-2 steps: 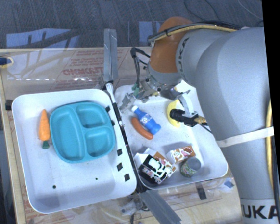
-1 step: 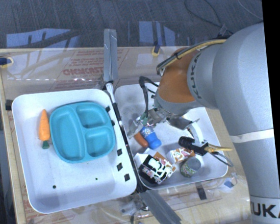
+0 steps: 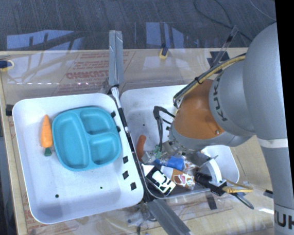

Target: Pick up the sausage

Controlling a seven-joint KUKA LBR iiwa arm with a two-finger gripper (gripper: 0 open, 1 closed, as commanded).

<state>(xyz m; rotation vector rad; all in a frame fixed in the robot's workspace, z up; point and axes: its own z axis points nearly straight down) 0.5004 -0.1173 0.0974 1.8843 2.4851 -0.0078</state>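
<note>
the sausage lies in the right bin, the arm's wrist hanging just beside it.

floor: dark grey carpet (black cables trailing); bench: pale wood, clear sheeting

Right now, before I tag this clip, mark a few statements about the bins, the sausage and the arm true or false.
1. The blue divided tray lies in the left bin. True.
2. The carrot lies inside a tray compartment. False: it lies on the bin floor, left of the tray.
3. The sausage lies in the right bin, near its left wall. True.
4. The sausage is lifted clear of the bin. False: it lies on the bin floor.
5. The arm reaches over the left bin. False: it is over the right bin.
</note>
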